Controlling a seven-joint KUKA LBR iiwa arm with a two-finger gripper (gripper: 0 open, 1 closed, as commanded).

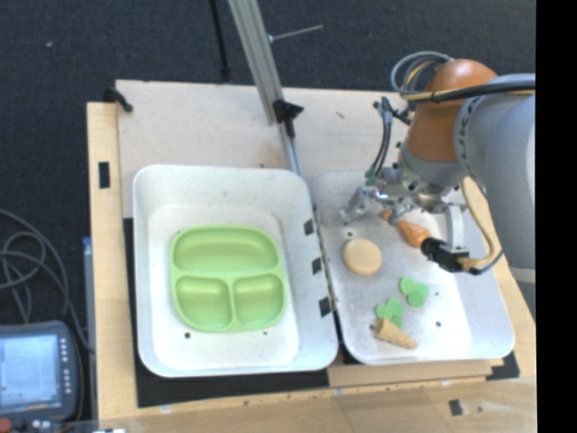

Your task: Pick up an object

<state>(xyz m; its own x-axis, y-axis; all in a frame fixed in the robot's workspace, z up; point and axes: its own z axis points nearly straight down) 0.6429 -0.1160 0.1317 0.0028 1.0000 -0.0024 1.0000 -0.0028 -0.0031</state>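
Note:
My gripper (pixel 374 204) hangs low over the back of the right bin (pixel 478 323), below the orange wrist band. It is open, and nothing shows between its fingers. An orange carrot-shaped toy (pixel 414 233) lies just to its right, partly under the wrist. In front of the gripper, a short way off, a round tan biscuit (pixel 363 257) rests on the bin floor. Further forward lie two green toy pieces (pixel 414 291) (pixel 389 310) and a tan cone (pixel 397 334).
The left bin (pixel 153 197) holds a green divided plate (pixel 227 276). A slanted metal post (pixel 261 61) rises behind the gap between the bins. A black cable (pixel 460 260) loops off the wrist over the right bin. A grey pendant (pixel 32 373) sits at far left.

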